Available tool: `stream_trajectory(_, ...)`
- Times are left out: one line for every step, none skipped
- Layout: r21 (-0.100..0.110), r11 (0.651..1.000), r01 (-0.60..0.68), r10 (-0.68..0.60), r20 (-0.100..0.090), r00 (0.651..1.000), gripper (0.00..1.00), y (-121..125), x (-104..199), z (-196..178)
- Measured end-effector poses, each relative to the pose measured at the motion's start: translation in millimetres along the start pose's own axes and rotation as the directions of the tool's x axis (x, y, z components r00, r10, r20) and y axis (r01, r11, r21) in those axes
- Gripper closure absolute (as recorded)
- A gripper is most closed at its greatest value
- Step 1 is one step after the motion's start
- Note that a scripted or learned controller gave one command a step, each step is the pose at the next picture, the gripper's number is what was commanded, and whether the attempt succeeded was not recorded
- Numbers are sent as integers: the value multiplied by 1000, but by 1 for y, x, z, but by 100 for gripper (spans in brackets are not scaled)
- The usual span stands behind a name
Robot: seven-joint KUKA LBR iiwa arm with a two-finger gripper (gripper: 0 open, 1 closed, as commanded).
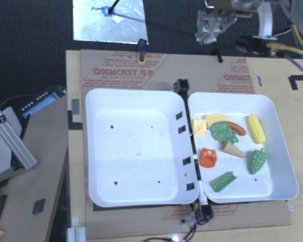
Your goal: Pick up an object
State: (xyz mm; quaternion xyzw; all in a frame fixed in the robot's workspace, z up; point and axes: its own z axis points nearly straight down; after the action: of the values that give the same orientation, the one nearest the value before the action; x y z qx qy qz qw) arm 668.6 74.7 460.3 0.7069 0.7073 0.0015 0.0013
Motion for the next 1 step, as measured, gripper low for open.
stream_trajectory(13, 1000, 9, -9, 0, 1000, 100, -80, 69, 84)
